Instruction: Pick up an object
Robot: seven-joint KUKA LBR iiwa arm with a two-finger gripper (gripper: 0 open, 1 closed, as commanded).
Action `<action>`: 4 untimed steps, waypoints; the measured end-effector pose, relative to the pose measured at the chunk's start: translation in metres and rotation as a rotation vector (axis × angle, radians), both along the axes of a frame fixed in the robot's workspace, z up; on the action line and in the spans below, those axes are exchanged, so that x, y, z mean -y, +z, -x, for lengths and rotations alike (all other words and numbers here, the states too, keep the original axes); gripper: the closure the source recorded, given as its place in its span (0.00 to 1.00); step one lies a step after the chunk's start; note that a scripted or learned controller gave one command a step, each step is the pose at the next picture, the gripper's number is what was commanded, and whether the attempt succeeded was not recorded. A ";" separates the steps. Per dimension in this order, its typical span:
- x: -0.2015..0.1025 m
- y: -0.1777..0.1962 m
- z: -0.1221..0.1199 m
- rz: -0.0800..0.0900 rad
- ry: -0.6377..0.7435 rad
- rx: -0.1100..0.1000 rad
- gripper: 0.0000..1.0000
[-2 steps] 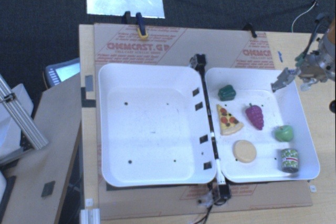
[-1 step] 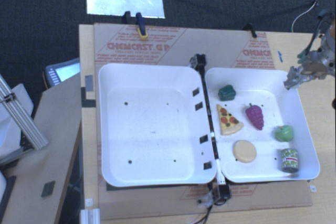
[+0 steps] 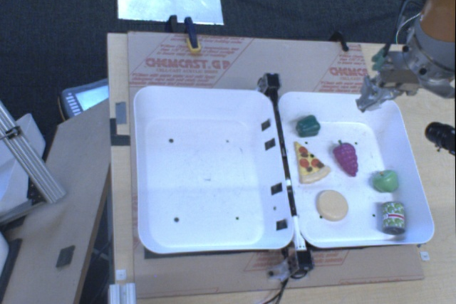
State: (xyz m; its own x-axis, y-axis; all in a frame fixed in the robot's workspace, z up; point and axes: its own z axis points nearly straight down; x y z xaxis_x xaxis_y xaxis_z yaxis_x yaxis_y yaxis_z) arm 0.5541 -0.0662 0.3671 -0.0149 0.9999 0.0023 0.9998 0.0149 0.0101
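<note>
The gripper (image 3: 372,97) hovers over the right bin's (image 3: 412,146) far edge; whether its jaws are wide or narrow cannot be told. It should centre squarely above the green pepper (image 3: 308,126) before descending.

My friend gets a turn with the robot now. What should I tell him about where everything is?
Gripper: hangs over the far right corner of the right bin, with nothing between its fingers. Whether it is open or shut is unclear.
In the right bin: green pepper, pizza slice, purple grapes, green apple, round tan biscuit, small can.
The left bin sits beside it.
Done: nothing picked up yet.
Left: choose one object, lower onto it, grip and lift. The pepper lies closest to the gripper.
</note>
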 end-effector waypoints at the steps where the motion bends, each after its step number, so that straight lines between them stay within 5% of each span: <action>1: -0.094 0.060 -0.004 -0.001 0.000 -0.001 1.00; 2: -0.158 0.102 -0.010 -0.001 -0.004 -0.003 1.00; 3: -0.233 0.094 -0.017 0.000 -0.003 -0.008 1.00; 4: -0.294 0.106 0.010 -0.001 -0.004 -0.008 1.00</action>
